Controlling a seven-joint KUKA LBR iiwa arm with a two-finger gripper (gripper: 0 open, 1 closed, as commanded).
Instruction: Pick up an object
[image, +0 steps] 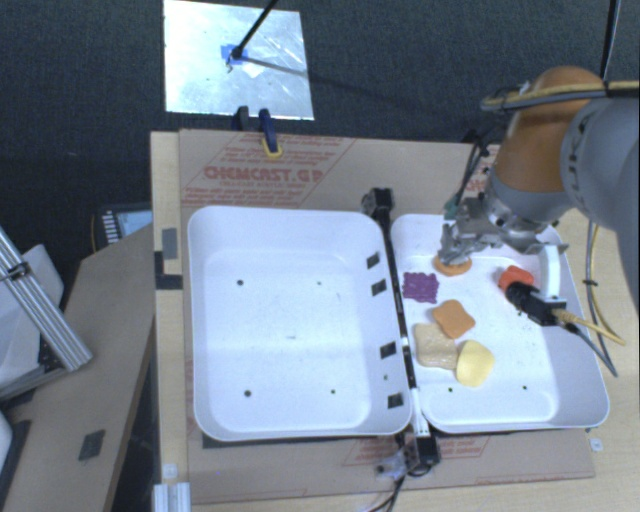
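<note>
My gripper (456, 252) hangs low over the back of the right bin (570, 400), right above a flat orange disc (452, 267) and touching or nearly touching it. A purple piece (420, 287) lies just to the disc's front left. Further forward are an orange block (454, 319), a cream lump (433, 345) and a yellow lemon-like piece (475, 363), close together. A small red-orange piece (516, 276) sits to the gripper's right.
The left bin (215, 300) stands beside the right one, with a black-clipped divider (392, 300) between them. The grey arm with its orange band (545, 130) reaches in from the back right. A cardboard sheet (265, 170) lies under both bins.
</note>
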